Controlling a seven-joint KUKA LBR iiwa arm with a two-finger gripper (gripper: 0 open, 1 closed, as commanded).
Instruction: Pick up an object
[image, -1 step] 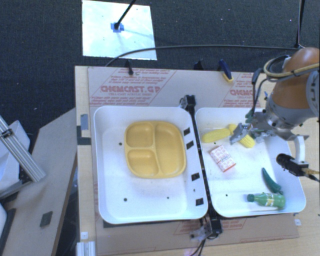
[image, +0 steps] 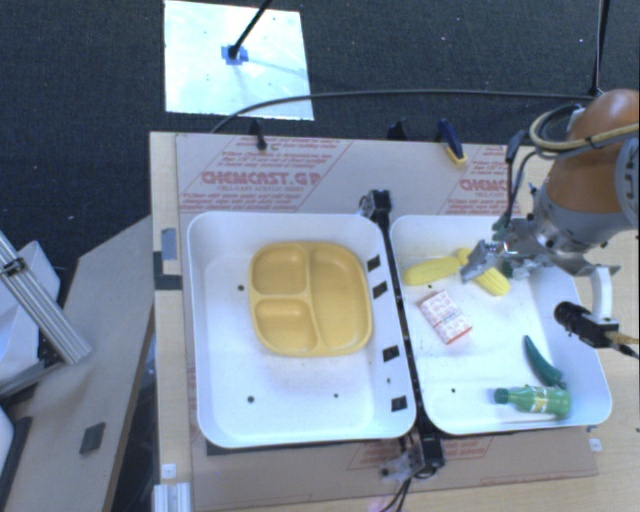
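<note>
**Gripper down among the yellow toys in the right bin**

A yellow corn cob (image: 434, 270) lies near the back of the right bin (image: 590, 400), with a yellow piece (image: 493, 282) just beside it. The gripper (image: 480, 262) sits between them; whether its fingers are spread or pinching, I cannot tell. Nearer lie a small red-and-white box (image: 444, 316), a green pepper (image: 542, 361) and a green bottle (image: 533, 400). A yellow divided plate (image: 308, 299) rests in the left bin (image: 225, 400).

Robotics lab: bench (image: 250, 165) with two white bins (image: 215, 300), aluminium rail (image: 40, 310), cables (image: 330, 98)
</note>
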